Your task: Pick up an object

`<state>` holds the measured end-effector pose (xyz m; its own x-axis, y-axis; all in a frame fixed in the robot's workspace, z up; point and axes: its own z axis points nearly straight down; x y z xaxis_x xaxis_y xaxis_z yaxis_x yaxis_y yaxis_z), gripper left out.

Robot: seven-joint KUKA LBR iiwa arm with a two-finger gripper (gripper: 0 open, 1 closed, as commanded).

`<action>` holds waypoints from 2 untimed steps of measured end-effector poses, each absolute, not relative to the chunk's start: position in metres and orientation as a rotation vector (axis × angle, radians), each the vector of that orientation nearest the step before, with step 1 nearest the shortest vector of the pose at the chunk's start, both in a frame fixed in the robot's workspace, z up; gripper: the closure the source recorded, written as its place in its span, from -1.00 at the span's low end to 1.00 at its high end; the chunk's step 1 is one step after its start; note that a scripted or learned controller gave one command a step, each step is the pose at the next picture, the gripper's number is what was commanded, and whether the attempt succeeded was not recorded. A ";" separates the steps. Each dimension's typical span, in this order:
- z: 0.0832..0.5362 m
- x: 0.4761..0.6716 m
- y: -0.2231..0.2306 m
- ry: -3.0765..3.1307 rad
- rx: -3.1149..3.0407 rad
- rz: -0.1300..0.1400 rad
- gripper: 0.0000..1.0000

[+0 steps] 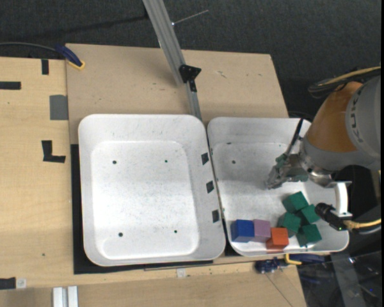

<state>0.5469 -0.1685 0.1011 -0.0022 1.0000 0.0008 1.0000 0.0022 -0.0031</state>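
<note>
Blocks: a blue block [243,229], a pale purple block [262,229] and an orange block [279,237] lie in a row along the near wall of the right bin [243,130], below and slightly left of the jaws, each touching its neighbour.
Green blocks: a cluster of dark green blocks [300,217] lies just below and right of the jaws, beside the orange block; how many pieces it has cannot be told.
Gripper: the gripper [279,173] hangs over the bare floor of the right bin, above the block cluster and apart from it.
Jaws: the tip is small and blurred, so their spread cannot be told; no block is seen between them.
Arm: the grey arm with its orange band [329,123] enters right of the jaws and bends down toward the bin.
Left bin: the left bin [141,125] stands well to the left of the jaws, touching the right bin along a shared edge.
Bench: the wooden bench [25,139] carries both bins; a metal rail [169,34] runs diagonally above and left of the jaws.
</note>
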 end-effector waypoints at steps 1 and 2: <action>0.144 0.551 -0.171 -2.224 -2.222 -0.002 1.00; 0.191 0.550 -0.161 -2.226 -2.221 -0.003 1.00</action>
<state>0.5499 -0.1612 0.1912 -0.0024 1.0000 -0.0007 1.0000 0.0024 0.0035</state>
